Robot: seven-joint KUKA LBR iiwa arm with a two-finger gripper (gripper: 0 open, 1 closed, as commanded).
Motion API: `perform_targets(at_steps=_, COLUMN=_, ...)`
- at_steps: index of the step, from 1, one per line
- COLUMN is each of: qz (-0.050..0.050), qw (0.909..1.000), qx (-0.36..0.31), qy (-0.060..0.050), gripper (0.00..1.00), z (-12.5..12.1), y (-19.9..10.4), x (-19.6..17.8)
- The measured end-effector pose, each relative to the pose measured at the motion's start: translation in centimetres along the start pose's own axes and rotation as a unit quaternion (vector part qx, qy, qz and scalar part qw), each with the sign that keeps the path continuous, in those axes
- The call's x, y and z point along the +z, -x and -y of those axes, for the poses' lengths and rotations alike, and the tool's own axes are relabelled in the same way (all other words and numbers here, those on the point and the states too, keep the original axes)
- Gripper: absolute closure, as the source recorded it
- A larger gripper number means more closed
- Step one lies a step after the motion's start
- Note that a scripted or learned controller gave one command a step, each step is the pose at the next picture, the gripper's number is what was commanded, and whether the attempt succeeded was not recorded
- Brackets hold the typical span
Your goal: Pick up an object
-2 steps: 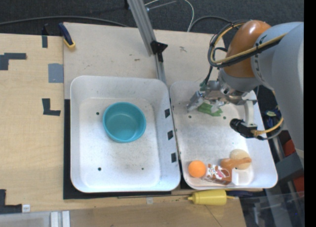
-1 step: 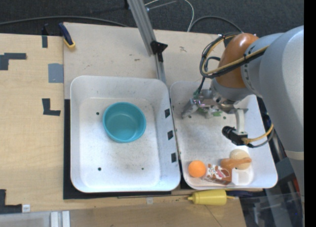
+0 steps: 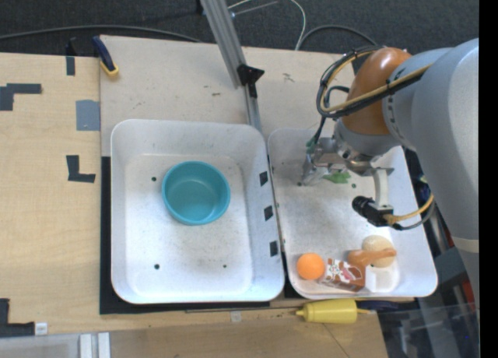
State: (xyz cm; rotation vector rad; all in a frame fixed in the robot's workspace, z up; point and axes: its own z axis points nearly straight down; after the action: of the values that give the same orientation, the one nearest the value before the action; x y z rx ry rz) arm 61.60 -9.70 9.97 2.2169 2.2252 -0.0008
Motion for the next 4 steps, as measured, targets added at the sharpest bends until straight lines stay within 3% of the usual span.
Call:
perform_targets(at_steps=2, qz=0.0, qw=1.0, qx=0.001, qy=0.002, gripper=1.0, z=1.0, y=0.8, x=-11.0)
perform_targets(at_steps=3, qz=0.0, qw=1.0, qx=0.001, qy=0.002, gripper=1.0, z=-0.1, y=0.9, x=-16.6)
perform_targets(at_steps=4, qz=0.0, qw=1.0, qx=0.001, qy=0.0, gripper=1.0, z=-0.2, y=0.8, x=-18.4)
